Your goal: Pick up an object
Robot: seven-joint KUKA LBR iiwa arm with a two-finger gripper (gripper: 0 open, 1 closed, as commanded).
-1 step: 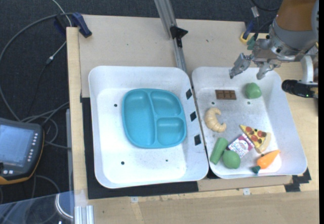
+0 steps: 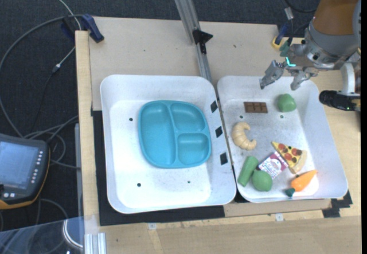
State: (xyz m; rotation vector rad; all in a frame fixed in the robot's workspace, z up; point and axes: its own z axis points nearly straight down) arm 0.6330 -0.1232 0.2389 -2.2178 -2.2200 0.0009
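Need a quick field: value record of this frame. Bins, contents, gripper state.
left bin: blue divided plate
right bin: chocolate bar, green ball, croissant, pizza slice, pink packet, cucumber, green round item, carrot
gripper: above the right bin's far edge, fingers open, holding nothing
nearest item to gripper: green ball
pick status: not yet done

Bare floor beside chocolate bar (image 2: 255,108)
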